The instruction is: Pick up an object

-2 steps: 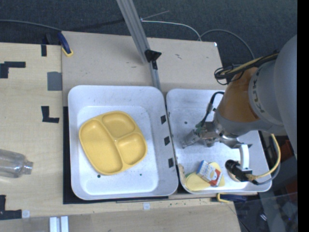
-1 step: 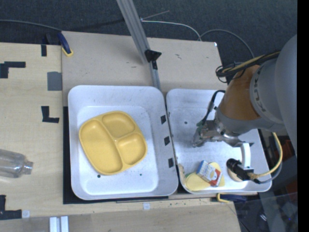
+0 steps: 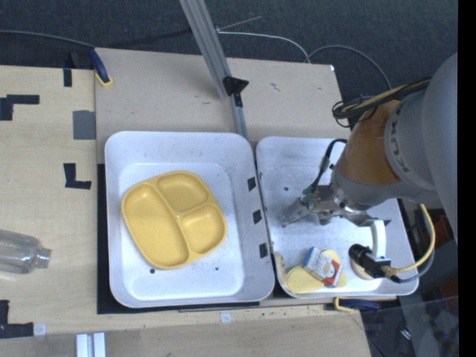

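Nearest the lens, the grey arm with its orange band [image 3: 387, 155] hangs over the right white bin [image 3: 297, 155]. Its pincer [image 3: 303, 208] sits low on bare floor, whether spread I cannot tell. Approach step, I judge: the small yellow-and-red packet [image 3: 322, 268] lies nearby toward the front rim, so the next move needs a shift over it.

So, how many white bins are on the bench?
2. The left bin holds a yellow divided plate; the right bin is beside it, under the arm. None seems hidden.

Divided plate [image 3: 173, 219] in left bin [image 3: 119, 274], packet [image 3: 323, 266] near right bin [image 3: 279, 155] front edge, bottle [image 3: 18, 252] perhaps on bench, far left
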